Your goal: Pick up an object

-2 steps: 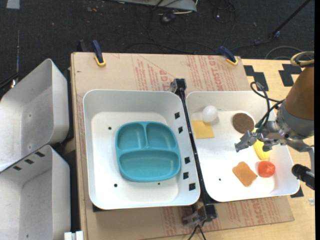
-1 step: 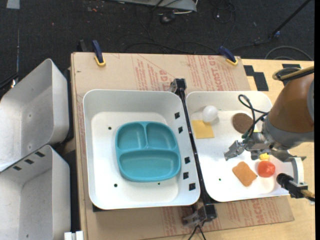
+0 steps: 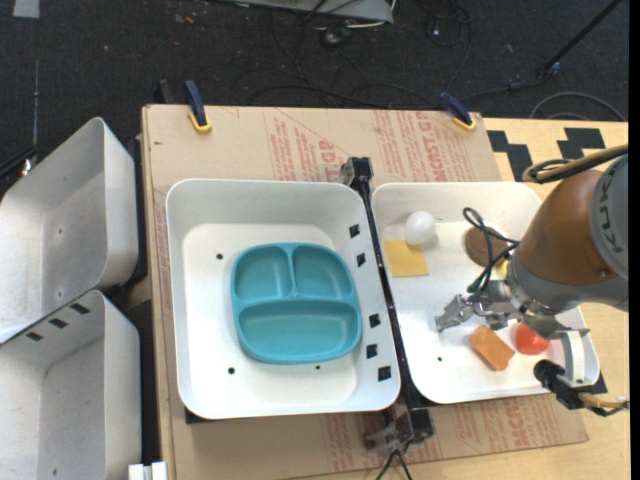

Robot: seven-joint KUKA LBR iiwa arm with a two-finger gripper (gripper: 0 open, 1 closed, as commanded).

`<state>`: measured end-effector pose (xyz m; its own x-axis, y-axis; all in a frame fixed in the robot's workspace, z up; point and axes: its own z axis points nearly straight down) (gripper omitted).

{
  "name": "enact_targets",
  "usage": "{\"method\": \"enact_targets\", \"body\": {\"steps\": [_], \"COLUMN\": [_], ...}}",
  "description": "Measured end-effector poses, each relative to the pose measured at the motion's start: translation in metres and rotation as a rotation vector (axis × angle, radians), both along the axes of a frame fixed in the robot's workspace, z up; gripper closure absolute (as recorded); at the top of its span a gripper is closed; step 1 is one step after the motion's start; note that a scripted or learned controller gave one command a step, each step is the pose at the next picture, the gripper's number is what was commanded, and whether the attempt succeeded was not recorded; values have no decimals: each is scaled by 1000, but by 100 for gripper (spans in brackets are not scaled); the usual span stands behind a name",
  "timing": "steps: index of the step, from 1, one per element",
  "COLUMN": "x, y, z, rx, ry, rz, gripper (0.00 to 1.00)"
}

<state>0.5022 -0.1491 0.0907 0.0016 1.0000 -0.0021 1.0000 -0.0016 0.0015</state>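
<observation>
Orange block [image 3: 491, 348] (long axis running upper-left to lower-right) lies just below the gripper [image 3: 455, 314], fingers parted, grasping nothing.

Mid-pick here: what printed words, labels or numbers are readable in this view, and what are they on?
Red print on the cardboard sheet under the bins, behind the left bin: upside down and too blurred to read.
Red print behind the right bin: also upside down and unreadable.
Faint red print on the cardboard's front edge: unreadable.
No text shows on the teal tray or the small objects.
</observation>
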Motion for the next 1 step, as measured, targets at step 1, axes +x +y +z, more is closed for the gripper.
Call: {"method": "enact_targets", "body": {"steps": [1], "x": [0], "y": [0], "z": [11], "rx": [2], "ry": [1], "rz": [-3], "gripper": [100]}}
